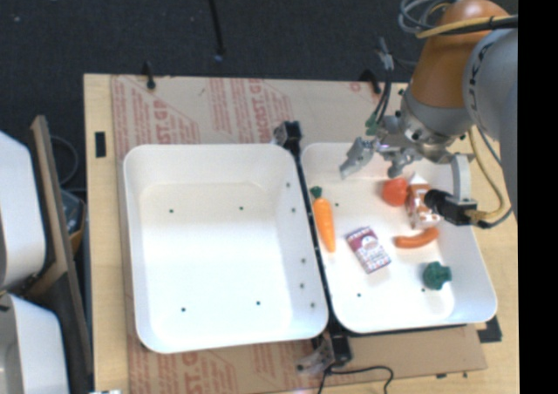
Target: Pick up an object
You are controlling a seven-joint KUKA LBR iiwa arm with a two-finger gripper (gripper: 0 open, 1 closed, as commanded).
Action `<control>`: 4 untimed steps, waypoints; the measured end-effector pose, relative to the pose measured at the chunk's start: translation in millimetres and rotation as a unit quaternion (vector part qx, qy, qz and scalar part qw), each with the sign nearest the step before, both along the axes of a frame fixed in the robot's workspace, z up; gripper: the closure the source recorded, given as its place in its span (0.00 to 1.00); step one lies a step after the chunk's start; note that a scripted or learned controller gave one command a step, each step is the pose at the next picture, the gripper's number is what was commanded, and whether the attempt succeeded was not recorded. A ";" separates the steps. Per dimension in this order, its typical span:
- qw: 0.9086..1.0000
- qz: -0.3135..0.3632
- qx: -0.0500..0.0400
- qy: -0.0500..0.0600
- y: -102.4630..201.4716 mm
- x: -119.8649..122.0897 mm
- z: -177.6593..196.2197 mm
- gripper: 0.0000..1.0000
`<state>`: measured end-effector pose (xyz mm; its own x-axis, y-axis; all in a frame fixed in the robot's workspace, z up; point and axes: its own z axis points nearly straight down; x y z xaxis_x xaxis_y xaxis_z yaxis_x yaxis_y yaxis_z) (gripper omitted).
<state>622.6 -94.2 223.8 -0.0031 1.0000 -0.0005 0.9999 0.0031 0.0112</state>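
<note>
My gripper (377, 163) hangs over the back of the right bin (471, 305), open, with nothing between its fingers (353, 160). Just right of and below it lies a red round object (396, 192), next to a small white and orange item (422, 202). An orange carrot (324, 223) with a green top lies along the bin's left wall. A dark red packet (369, 250) rests in the middle. An orange sausage-shaped piece (417, 241) and a green lump (436, 275) lie toward the right.
The left bin (139, 209) stands beside the right one, its walls meeting at a black clip (289, 133). Both rest on a cardboard sheet (218, 109) on the bench. The arm's grey and orange body (453, 61) overhangs the right bin's back corner.
</note>
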 end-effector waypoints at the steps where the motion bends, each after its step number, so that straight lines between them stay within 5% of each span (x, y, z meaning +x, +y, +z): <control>1: 1.000 -0.004 0.000 0.011 -31.8 -76.6 -128.2 0.00; 2: 1.000 -0.001 -0.001 -0.001 -28.0 -47.9 29.8 0.00; 3: 1.000 -0.002 0.001 0.011 -3.9 -76.5 -108.8 0.00; 4: 1.000 -0.002 0.000 0.005 -10.0 -44.3 -123.5 0.00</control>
